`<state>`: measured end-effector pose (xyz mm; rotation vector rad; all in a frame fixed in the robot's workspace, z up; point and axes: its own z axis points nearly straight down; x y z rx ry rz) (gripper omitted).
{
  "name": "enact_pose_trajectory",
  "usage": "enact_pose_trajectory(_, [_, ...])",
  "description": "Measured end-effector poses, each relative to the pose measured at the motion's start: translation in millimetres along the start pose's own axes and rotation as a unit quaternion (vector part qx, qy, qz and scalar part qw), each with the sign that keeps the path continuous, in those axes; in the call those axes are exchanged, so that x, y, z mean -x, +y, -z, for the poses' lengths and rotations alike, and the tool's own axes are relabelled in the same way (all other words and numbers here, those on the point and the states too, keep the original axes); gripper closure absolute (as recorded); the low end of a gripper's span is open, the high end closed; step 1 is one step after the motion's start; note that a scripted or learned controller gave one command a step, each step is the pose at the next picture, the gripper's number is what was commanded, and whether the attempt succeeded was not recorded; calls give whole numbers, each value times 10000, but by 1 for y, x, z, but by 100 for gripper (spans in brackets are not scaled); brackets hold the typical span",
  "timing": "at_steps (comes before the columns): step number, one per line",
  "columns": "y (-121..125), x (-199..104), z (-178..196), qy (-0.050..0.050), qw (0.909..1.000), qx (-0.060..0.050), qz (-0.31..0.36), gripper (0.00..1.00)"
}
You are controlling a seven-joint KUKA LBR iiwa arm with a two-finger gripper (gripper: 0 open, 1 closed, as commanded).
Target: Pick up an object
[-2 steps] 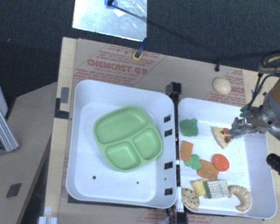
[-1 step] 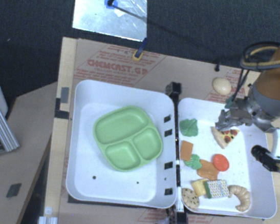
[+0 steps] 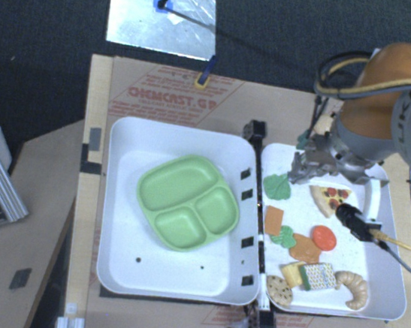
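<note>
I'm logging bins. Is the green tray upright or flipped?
Upright: the green tray shows three open compartments facing up in the left bin.

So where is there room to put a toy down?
The left bin has bare white floor all around the green plate, widest along its front and left walls. The right bin is crowded: pizza slice, tomato, croissant and cookie sit close together, with the gripper over its back.

Glossy white plastic bins [image 3: 194, 139], matt green tray [image 3: 187, 202], seemingly cardboard base [image 3: 177, 95]
</note>
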<state>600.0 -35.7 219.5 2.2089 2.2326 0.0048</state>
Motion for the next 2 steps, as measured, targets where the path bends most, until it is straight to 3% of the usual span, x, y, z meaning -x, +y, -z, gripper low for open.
enact_pose_trajectory(1, [16,-52,-6,0,10000,0,-3,100])
enact_pose_trajectory(2, [50,-99,-2,4,10000,12,-5,100])
